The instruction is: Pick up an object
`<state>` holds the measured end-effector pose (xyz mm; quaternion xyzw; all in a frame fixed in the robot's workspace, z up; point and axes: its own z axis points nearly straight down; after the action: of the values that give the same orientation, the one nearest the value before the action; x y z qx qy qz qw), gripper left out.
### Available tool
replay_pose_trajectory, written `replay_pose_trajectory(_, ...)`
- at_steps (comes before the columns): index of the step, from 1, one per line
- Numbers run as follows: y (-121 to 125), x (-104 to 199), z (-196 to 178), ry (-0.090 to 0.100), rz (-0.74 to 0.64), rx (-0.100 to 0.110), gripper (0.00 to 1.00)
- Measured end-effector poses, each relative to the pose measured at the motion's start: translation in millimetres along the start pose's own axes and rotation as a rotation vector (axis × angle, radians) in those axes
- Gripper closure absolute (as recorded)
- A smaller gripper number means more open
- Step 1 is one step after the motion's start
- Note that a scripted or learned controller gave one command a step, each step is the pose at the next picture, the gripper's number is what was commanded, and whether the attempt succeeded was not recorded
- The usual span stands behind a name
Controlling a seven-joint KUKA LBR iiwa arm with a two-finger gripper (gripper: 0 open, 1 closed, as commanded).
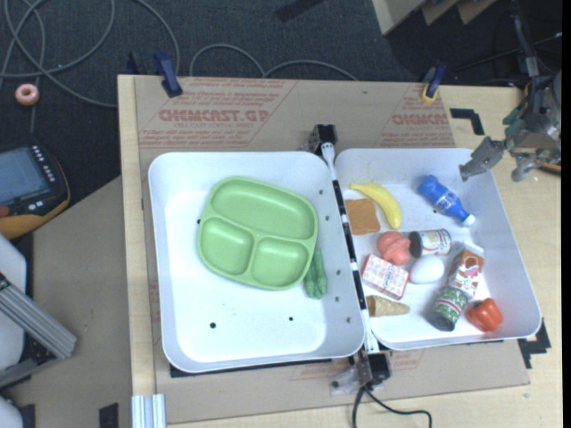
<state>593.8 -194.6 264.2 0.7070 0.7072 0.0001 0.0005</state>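
The right bin holds a heap of toy food: a yellow banana, a blue bottle, a brown toast slice, a pink-red fruit, a small can, a white egg, a pink-white packet, a green-labelled bottle and a red pepper. My gripper hovers over that bin's far right corner, up and right of the blue bottle. It is open with nothing between its fingers.
In the left bin lies a green divided plate, with a green toy vegetable beside the centre wall. Clamps grip the cardboard's far edge. Cables cross the dark floor behind.
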Motion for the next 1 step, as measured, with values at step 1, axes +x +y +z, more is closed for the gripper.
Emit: replay_pose_trajectory(1,66.4,28.4,73.0,0.001,-0.001,0.001,0.0)
